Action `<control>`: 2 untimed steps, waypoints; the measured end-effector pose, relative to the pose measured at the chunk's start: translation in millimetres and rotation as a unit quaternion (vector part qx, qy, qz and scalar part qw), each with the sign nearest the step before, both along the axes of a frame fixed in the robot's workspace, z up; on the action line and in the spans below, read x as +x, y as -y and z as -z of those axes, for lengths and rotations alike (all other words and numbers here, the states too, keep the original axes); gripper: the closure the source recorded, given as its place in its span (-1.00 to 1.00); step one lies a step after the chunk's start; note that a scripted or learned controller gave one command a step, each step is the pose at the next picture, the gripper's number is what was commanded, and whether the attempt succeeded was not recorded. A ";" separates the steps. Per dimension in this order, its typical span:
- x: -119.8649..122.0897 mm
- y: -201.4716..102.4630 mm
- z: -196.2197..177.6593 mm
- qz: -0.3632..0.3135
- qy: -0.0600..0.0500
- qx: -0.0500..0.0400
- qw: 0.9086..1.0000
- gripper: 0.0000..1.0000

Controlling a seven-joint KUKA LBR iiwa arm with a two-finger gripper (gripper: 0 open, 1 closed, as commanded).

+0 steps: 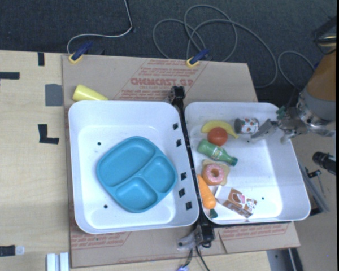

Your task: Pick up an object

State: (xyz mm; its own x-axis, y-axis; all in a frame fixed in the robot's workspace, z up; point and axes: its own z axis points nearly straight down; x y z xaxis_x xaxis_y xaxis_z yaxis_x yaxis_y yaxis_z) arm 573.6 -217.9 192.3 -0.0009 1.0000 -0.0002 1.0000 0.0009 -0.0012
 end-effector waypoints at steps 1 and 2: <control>38.9 -8.7 104.8 -0.001 0.003 -0.001 1.000 -1.00; 81.5 -39.0 108.5 0.006 -0.020 -0.001 1.000 -1.00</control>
State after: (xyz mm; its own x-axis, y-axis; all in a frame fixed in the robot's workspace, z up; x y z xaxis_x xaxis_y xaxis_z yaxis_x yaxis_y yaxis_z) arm 655.0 -178.9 83.8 0.0103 0.9999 -0.0027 0.9991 -0.0104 -0.0405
